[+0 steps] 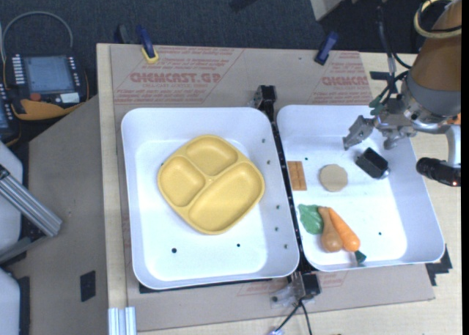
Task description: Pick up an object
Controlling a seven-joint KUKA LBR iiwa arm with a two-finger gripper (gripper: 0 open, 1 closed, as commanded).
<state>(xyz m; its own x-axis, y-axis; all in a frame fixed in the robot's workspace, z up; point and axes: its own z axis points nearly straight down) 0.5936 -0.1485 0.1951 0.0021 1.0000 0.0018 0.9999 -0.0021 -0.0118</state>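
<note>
Step, you judge: approach, nothing gripped yet. Two-finger gripper [372, 134] hovers over right white shallow bin [418, 201], fingers spread open, empty. Small black block [371, 163] lies just below gripper.

Next move calls for descent onto block, then closing.

Near block:
- 1 tan round disc [333, 177]
- 1 orange plastic carrot [341, 229]
- 1 brown flat rectangle [296, 175]
- 1 green piece [311, 218]

Left white bin [139, 179]: 1 yellow divided plate [211, 182].

Bright, even overhead light, mild glare on the white bins [139, 179], soft shadows, slightly grainy focus.

Handheld control pendant [45, 81] left of bench, blue clamps [149, 45] at bench's far edge, perhaps holding cardboard [220, 70]
</note>
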